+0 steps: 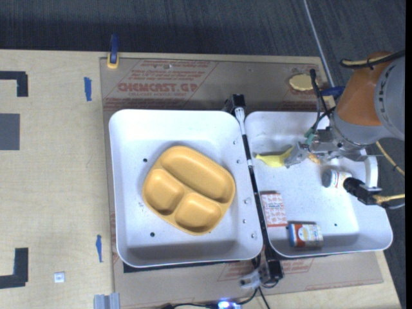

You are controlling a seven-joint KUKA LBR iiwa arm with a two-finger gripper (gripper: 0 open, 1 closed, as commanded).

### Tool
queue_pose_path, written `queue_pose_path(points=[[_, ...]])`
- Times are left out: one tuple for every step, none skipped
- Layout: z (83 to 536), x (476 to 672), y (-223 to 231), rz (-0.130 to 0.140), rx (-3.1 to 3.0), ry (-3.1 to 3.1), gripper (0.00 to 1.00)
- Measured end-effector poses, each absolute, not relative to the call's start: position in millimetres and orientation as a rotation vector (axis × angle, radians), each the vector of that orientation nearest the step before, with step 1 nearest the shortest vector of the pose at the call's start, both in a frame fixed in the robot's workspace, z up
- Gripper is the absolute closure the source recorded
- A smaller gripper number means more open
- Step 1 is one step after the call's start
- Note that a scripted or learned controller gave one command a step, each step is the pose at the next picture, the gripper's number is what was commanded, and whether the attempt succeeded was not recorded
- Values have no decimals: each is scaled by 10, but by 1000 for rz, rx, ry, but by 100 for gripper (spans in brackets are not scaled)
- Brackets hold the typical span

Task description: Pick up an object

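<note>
Gripper in the right bin, finger state indiscernible, tip beside yellow banana at its 9 o'clock

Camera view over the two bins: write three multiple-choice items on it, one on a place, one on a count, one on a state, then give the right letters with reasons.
1. Where does the yellow tray lie?
A. left bin
B. right bin
C. on the bench outside the bins

2. How many compartments does the yellow tray have?
A. one
B. three
C. six

3. How does the small can sit?
A. upright
B. on its side
C. stacked on the carton

Answers:
1 A, it rests on the floor of the left bin.
2 B, one long compartment and two smaller ones show.
3 B, its label faces up beside the small carton in the right bin.
</note>
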State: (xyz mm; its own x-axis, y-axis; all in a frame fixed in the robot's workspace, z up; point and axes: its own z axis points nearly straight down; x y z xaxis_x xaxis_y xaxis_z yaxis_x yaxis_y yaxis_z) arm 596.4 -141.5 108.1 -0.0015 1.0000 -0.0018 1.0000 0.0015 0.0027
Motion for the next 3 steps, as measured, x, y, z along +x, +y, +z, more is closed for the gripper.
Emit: queue_pose_path(points=[[860,5834,-948,2,2219,2222,0],[859,5149,-1188,0,2221,2218,0],[862,4808,-980,5,2219,2218,0]])
